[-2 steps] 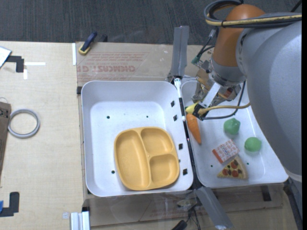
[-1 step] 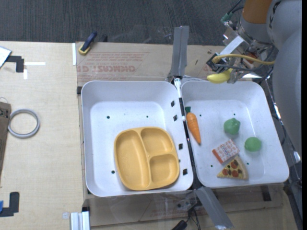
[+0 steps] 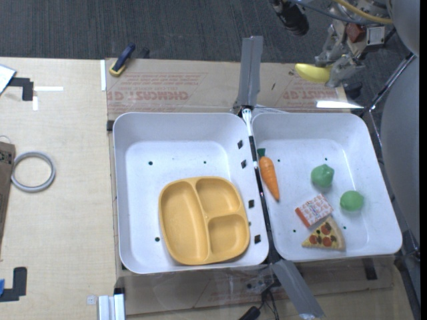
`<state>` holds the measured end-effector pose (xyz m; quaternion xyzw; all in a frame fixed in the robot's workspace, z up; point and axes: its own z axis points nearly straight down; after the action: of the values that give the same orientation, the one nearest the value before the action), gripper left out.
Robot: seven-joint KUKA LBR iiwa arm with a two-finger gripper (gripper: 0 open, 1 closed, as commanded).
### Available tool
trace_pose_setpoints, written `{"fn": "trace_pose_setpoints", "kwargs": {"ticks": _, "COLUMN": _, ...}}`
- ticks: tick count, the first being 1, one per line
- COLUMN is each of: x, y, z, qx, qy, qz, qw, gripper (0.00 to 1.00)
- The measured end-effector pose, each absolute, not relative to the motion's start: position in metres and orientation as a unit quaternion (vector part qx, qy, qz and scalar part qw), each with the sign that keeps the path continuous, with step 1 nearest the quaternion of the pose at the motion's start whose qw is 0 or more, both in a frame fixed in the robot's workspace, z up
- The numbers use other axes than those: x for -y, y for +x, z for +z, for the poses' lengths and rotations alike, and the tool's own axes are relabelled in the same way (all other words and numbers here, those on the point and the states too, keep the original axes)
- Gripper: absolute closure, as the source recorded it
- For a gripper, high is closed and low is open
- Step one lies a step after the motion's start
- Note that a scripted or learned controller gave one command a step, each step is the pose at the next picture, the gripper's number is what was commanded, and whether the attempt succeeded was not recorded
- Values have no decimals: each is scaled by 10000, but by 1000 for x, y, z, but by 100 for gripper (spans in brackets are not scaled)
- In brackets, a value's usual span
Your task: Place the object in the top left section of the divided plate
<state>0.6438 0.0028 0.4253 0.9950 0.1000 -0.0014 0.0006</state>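
Gripping a yellow banana [image 3: 312,72], the claw [image 3: 337,69] hangs well beyond the divided plate [image 3: 203,220]; a loose hold risks dropping it short.

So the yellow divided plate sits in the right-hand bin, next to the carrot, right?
Not quite. The camera view shows the yellow divided plate in the left bin. The carrot lies in the right bin, against the divider between them.
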Motion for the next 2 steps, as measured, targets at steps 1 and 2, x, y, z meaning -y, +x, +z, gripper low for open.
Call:
{"fn": "trace_pose_setpoints", "kwargs": {"ticks": 1, "x": -1, "y": 644, "z": 433, "qx": -979, "qy": 9952, "qz": -27, "qw": 14, "gripper": 100}}
{"fn": "trace_pose_setpoints", "kwargs": {"ticks": 2, "x": 1, "y": 645, "z": 441, "qx": -958, "qy": 9954, "qz": -45, "qw": 18, "gripper": 100}}
